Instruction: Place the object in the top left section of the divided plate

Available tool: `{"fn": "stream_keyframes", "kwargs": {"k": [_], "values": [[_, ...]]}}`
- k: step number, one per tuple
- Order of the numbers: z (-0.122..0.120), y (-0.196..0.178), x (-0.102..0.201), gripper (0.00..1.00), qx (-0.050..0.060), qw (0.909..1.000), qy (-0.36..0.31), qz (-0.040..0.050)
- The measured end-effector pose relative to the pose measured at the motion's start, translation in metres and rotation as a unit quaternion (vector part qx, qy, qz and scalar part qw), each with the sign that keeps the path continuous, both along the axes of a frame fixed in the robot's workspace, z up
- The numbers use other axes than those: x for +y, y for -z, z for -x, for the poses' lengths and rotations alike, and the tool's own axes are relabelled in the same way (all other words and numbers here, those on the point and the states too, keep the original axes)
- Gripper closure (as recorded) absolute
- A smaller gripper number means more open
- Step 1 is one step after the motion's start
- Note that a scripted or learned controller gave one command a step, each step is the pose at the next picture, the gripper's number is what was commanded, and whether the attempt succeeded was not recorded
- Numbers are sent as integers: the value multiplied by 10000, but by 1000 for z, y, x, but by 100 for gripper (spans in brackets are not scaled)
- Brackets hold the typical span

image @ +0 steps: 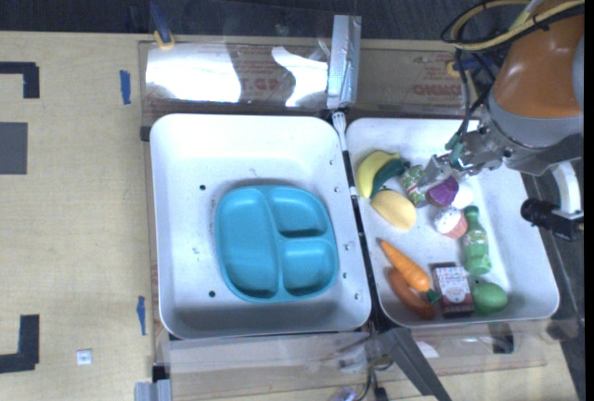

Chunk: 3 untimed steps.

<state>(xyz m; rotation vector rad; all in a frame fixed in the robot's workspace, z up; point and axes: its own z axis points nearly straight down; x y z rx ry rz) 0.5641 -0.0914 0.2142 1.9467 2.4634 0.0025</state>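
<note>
- The arm reaches in from the right over the right bin, its orange band uppermost and its wrist angled down to the left.
- The pincer sits low among the toys at that bin's upper middle, beside a purple piece; whether it is apart or together I cannot tell.
- In the same bin: a banana, a lemon, 2 carrots, a green bottle.
- The blue plate lies in the left bin, well apart from the pincer.
</note>
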Motion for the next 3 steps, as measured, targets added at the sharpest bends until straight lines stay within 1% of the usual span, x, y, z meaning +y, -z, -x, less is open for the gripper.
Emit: {"fn": "stream_keyframes", "kwargs": {"k": [1, 2, 3], "values": [[-6, -7, 97, 100, -1, 9994, -333, -7], [4, 75, 191, 100, 53, 9996, 266, -4], [2, 71, 190, 0, 20, 9996, 281, -18]]}}
